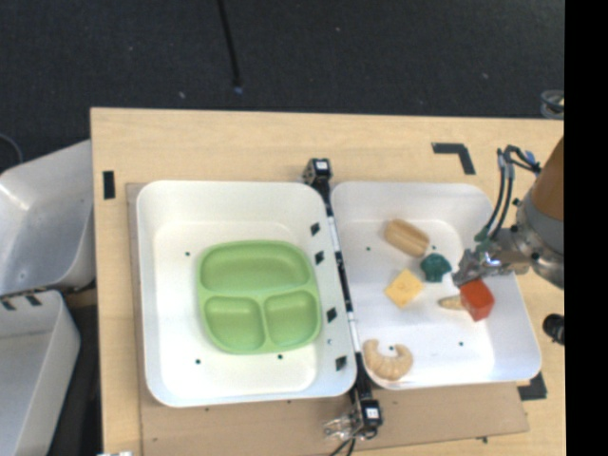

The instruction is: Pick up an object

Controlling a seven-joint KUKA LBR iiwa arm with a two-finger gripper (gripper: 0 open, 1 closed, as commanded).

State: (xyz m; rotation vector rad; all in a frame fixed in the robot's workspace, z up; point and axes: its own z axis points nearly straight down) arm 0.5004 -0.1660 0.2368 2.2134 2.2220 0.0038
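Camera view: bench [237, 145] of pale wood carries two shallow white bins side by side. Left bin [161, 369] holds a green divided tray [258, 295], three compartments, lying flat near the bin's middle. Right bin [508, 350] holds the loose pieces. Tan bread-like roll [407, 237] lies toward 12 o'clock of the bin's centre; a yellow block [405, 289] sits near the centre; a dark teal piece [435, 267] lies just beside the block at its 2 o'clock. A pale curved croissant-like piece [388, 360] rests at 7 o'clock, against the near rim. Red block [477, 300] sits at 3 o'clock, with a small tan sliver [449, 303] touching or just beside it at its 9 o'clock. Arm enters from 3 o'clock; gripper [475, 270] is low over the bin, directly at 12 o'clock of the red block and near the teal piece. Gripper state cannot be told; nothing visibly held.
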